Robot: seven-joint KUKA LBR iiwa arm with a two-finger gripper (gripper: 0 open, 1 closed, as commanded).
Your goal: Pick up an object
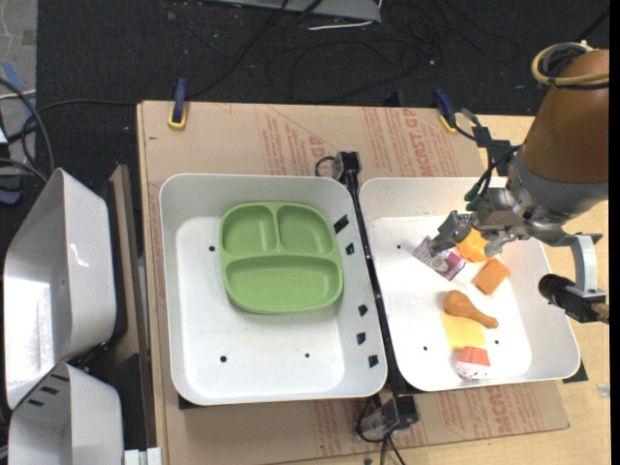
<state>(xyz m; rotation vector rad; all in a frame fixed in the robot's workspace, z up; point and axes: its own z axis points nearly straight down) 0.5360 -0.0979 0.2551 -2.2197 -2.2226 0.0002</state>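
The arm's gripper (455,232) hangs low over the far part of the right bin (552,356); whether its fingers are open or closed cannot be told. Below it lie a purple packet (438,257), an orange block (491,276), a drumstick (468,308) and a yellow card (463,333). A green plate (281,257) sits in the left bin (194,356).

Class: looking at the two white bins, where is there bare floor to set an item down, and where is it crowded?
Free: left bin floor below the green plate; right bin floor left of the drumstick. Crowded: around the gripper, orange block and yellow piece.
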